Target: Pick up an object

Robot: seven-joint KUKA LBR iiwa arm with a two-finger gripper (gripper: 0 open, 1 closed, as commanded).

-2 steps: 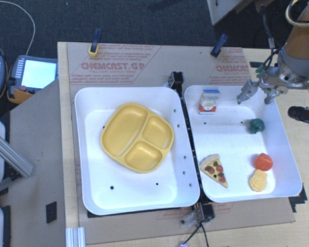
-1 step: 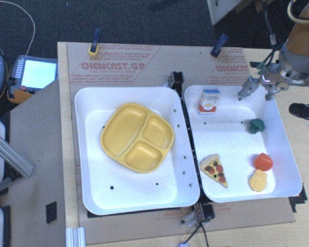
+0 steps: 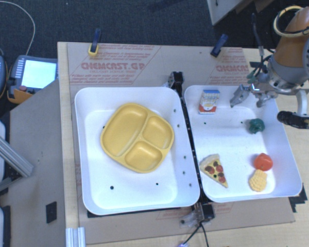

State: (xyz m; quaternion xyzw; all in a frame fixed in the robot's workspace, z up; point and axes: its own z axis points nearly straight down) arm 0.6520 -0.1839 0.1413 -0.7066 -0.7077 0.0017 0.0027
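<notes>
The right bin [image 3: 278,138] holds a small milk carton [image 3: 209,101] at its far left, a green broccoli piece [image 3: 256,125], a red tomato [image 3: 263,161], a yellow corn-like piece [image 3: 258,180] and a pizza slice [image 3: 215,170]. My gripper [image 3: 248,99] hangs over the far part of this bin, to the right of the carton and just beyond the broccoli. Its fingers [image 3: 237,97] stand spread apart with nothing between them. The orange-banded wrist [image 3: 293,32] rises above it at the right.
A yellow divided plate [image 3: 138,137] lies in the left bin [image 3: 87,153]. A black clamp [image 3: 176,79] sits at the far end of the rim between the bins. Blue clips [image 3: 95,41] hold the cardboard at the back.
</notes>
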